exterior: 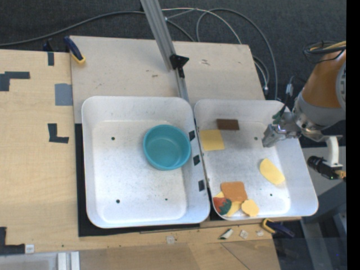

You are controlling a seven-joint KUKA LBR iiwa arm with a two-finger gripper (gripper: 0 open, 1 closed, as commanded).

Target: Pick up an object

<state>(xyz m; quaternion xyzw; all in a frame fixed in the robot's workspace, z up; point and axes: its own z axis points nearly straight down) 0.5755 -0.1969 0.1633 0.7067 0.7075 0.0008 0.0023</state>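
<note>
Dark carpet is showing behind a pale wooden bench [34,151], with cables trailing across it toward twelve o'clock. Two white bins are sitting side by side on the bench. Inside the left bin [98,167], a teal bowl [166,146] is resting upright toward its three o'clock side. Inside the right bin [298,201], a brown block [228,124] is lying near twelve o'clock, with a pale yellow square [212,140] just beside it toward seven o'clock. A yellow oval piece [272,171] is lying toward three o'clock. At six o'clock, an orange square [233,190] is touching a multicoloured round piece [226,206] and a small yellow piece [250,208]. The gripper [272,136] is hanging over the right bin's two o'clock region, above and apart from the yellow oval piece, holding nothing visible. Whether its fingers are apart or together, I cannot tell. A grey metal post [160,27] is slanting across the bench from twelve o'clock.
</note>
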